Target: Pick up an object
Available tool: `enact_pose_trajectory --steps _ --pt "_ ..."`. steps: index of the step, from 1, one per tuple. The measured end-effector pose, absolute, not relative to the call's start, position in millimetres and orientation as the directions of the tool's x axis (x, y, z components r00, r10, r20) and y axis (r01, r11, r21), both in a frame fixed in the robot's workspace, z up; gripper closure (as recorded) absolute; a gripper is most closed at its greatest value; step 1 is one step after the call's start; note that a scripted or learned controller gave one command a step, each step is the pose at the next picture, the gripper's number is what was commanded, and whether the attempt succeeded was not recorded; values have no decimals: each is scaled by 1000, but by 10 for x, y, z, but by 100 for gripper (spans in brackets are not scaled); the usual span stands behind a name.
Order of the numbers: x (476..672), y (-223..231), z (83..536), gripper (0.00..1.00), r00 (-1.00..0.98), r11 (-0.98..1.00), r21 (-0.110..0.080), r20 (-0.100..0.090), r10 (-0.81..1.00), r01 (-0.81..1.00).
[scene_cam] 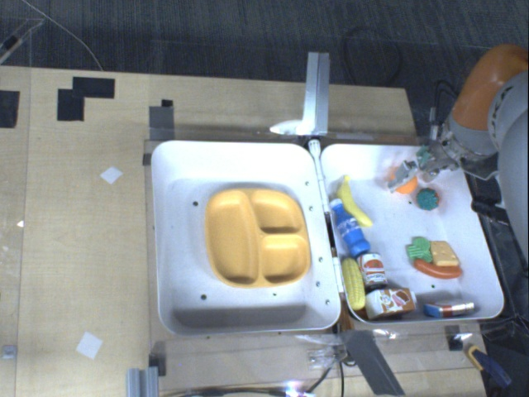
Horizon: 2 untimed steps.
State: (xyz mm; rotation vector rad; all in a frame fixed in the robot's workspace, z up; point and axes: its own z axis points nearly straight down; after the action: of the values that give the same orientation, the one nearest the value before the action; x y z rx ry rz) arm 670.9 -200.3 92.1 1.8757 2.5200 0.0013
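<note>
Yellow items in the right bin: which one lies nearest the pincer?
The banana, up by the divider beside the blue bottle. The corn cob lies lower down, farther from the pincer.

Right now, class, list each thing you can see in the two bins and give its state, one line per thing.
Yellow tray: flat, right way up, in left bin.
Banana: lying in right bin.
Blue bottle: on its side.
Corn cob: lying along the left wall.
Teal ball: resting loose.
Pincer: over the right bin's far end.
</note>
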Motion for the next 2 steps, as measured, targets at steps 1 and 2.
enact_pose_trajectory --steps 1,2 --pt "6467 -1645 877 0 -263 263 8 -3 965 965" --pt "6455 -1666 986 100 -269 269 0 -5 963 963"
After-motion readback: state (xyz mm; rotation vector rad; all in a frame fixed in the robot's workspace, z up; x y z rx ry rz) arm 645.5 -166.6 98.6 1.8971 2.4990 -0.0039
